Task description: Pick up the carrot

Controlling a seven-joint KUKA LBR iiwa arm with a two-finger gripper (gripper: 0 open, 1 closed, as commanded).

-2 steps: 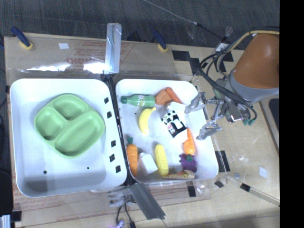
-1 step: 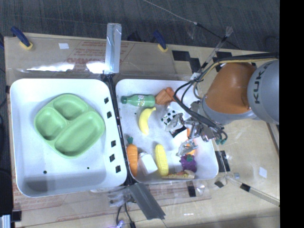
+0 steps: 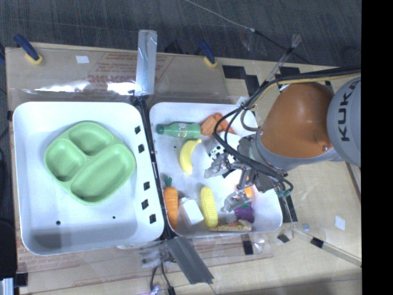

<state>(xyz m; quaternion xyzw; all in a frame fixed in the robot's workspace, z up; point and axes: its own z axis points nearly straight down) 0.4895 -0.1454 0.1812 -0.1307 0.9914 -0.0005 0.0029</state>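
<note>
The long orange carrot with a green top (image 3: pixel 171 204) lies along the near-left wall of the right white bin (image 3: pixel 161 117), well left of the metal two-finger gripper (image 3: pixel 228 182) and untouched. The fingers (image 3: pixel 215 168) are spread, pinching nothing. Between them and the carrot lie a white block (image 3: pixel 191 212) and a yellow corn cob (image 3: pixel 209 206); a yellow banana (image 3: pixel 188 155) lies just beyond-left.

Dark carpet (image 3: pixel 92 8) seen across frame top; cardboard-covered bench (image 3: pixel 80 66) below, blue clamps (image 3: pixel 28 49) fixed at upper left.
</note>
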